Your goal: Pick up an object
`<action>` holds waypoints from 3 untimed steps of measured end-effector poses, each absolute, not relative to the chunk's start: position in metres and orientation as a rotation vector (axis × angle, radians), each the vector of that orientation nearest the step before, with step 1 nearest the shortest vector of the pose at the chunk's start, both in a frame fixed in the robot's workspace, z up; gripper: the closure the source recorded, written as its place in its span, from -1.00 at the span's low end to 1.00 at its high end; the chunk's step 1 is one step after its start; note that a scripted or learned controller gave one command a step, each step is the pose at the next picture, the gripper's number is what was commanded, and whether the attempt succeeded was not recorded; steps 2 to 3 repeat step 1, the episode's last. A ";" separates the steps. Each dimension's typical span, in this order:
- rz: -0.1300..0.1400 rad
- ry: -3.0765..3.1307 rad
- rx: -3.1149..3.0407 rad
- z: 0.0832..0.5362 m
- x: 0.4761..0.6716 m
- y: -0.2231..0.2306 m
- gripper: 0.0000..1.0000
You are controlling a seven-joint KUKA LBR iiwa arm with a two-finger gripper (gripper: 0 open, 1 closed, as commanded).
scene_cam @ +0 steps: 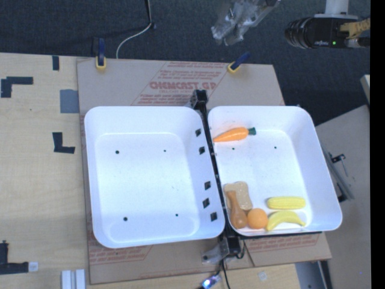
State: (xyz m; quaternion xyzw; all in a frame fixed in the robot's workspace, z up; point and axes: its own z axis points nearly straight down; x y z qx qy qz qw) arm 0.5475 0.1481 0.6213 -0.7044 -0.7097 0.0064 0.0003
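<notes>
The right bin (313,137) holds several toy foods. An orange carrot (231,135) lies near its far left corner. Along its near edge sit a tan bread slice (239,194), a brown piece (237,214), an orange ball (257,219), a yellow corn cob (286,203) and a yellow banana (284,220). My gripper (230,29) hangs high at the top of the view, beyond the far edge of the bins, well away from every object. Nothing shows between its fingers.
The left bin (96,161) sits beside the right one, with a black clip strip (206,161) along the seam. Both rest on a cardboard sheet (180,83) held by blue-yellow clamps (100,58). A white cable (135,32) runs at the back.
</notes>
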 end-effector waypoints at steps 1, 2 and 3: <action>0.022 -2.230 -2.212 0.631 0.548 0.148 1.00; 0.022 -2.230 -2.212 0.631 0.548 0.148 1.00; 0.022 -2.230 -2.212 0.631 0.548 0.148 1.00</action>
